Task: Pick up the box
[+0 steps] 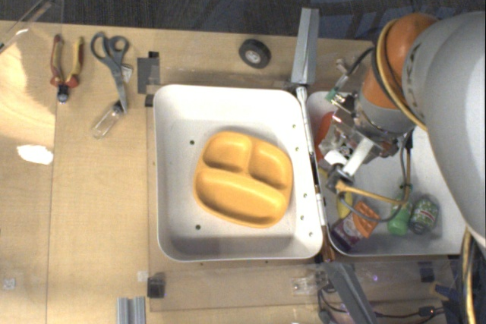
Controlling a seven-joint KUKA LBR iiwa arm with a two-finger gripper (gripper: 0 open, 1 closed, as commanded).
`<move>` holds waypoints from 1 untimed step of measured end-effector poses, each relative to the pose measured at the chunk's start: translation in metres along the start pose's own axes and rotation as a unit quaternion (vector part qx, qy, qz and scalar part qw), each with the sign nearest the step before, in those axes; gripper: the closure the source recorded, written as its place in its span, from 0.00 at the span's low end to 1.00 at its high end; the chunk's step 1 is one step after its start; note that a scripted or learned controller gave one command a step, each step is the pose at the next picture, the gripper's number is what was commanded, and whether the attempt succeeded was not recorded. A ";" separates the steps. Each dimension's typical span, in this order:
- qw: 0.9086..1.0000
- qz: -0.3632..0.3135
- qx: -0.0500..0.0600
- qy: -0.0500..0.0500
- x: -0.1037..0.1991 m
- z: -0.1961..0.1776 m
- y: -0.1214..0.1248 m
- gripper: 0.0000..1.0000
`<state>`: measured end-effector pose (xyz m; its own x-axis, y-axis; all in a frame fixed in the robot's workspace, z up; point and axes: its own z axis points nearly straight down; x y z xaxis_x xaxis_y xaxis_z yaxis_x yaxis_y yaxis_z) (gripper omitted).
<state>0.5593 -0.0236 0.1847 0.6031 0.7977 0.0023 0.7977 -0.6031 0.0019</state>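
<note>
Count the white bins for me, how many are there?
2. The left bin holds a yellow lumpy thing. The right bin, partly under the arm, holds small items.

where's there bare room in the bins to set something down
Left bin: bare floor rings the yellow mould, widest along the near edge and left wall. Right bin: crowded under the gripper, with an orange packet and green bottle; one bare strip shows above the bottle, by the arm.

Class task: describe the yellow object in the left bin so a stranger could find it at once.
Start at the left white bin, the one away from the arm. In its middle lies the yellow object, a rounded, cushion-like lump with grooves splitting it into three bulging sections. It lies alone there, whereas the small items are crowded in the right bin.
</note>
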 end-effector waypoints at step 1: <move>0.991 0.130 0.001 -0.001 0.024 0.001 -0.047 1.00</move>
<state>0.5361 0.0241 0.1836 0.7886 0.6149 0.0006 0.6149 -0.7886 -0.0008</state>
